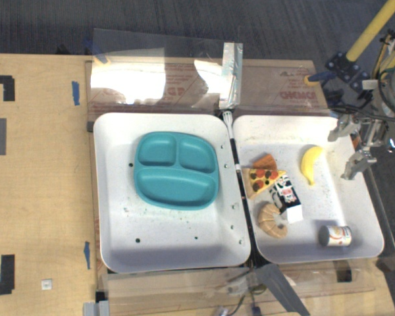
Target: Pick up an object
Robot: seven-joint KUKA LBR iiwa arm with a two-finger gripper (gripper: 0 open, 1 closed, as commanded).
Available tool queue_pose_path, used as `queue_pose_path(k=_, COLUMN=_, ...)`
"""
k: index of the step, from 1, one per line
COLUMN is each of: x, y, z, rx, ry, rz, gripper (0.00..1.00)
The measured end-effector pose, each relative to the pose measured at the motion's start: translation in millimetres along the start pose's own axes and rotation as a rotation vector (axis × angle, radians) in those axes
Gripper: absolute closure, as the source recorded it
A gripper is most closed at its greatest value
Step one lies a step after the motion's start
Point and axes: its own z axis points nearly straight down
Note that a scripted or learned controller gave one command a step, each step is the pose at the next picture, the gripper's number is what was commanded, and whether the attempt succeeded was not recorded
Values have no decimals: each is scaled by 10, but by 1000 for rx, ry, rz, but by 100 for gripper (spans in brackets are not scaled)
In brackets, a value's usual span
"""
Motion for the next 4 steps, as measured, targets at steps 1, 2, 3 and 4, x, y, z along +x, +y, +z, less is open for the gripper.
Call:
queue_pose_path(k=1, x=448, y=-407, z=930, rx=-2, ry=5, rz=-297, gripper=0)
queue_pose_path(k=2, x=181, y=36, z=1788, rx=-1, ry=-3, rz=-61, gripper=0)
queue_pose_path(k=3, x=132, y=45, z=1649, rx=3, ry=-19, rz=-64, gripper=100)
queue_pose_path(k=4, x=49, y=677, z=780, rx=-2, ry=-6, rz=128, gripper=100)
